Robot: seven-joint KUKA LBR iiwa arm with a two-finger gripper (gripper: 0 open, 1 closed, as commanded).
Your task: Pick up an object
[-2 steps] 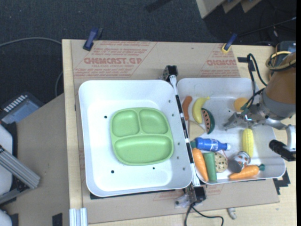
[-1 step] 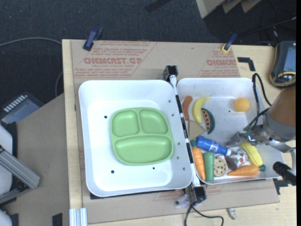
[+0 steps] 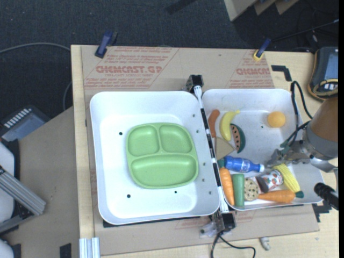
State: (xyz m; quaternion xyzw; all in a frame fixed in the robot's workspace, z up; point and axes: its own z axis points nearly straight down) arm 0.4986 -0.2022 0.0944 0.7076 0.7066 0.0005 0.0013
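On my far left the left bin [image 3: 102,144] holds only a green divided plate [image 3: 161,156], no concern of mine. The right bin [image 3: 244,97] carries my choices: a carrot [image 3: 227,185] by the divider, a blue bottle [image 3: 241,165], a banana [image 3: 229,122], a watermelon slice [image 3: 238,137], an orange ball [image 3: 276,119], corn [image 3: 288,177]. My claw [image 3: 284,156] hangs low at the bin's right side, just above the corn; I cannot tell how far it is open, and I see nothing in it. I judge I am at the approach: next, descend squarely on one piece, though the front cluster is crowded.
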